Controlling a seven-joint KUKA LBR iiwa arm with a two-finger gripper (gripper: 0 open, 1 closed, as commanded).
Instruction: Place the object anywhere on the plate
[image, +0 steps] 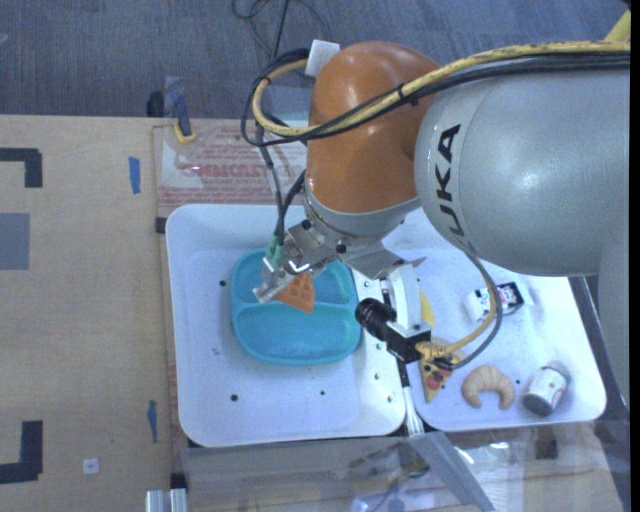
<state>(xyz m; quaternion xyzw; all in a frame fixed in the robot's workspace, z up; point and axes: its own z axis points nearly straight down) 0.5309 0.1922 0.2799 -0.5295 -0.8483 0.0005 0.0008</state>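
1. Orange wedge-shaped toy piece sits between the fingers of the hand, centre of frame, over the upper compartment of the sectioned blue plastic plate.
2. Wedge's long axis runs diagonal; narrow end points toward upper left, wide end lower right.
3. Writing: "UKA" on grey arm, upper right.
4. Plate lies in left white bin; right bin has tan croissant toy, pizza slice toy, small grey cylinder.
5. Bench is brown w/ blue tape marks.
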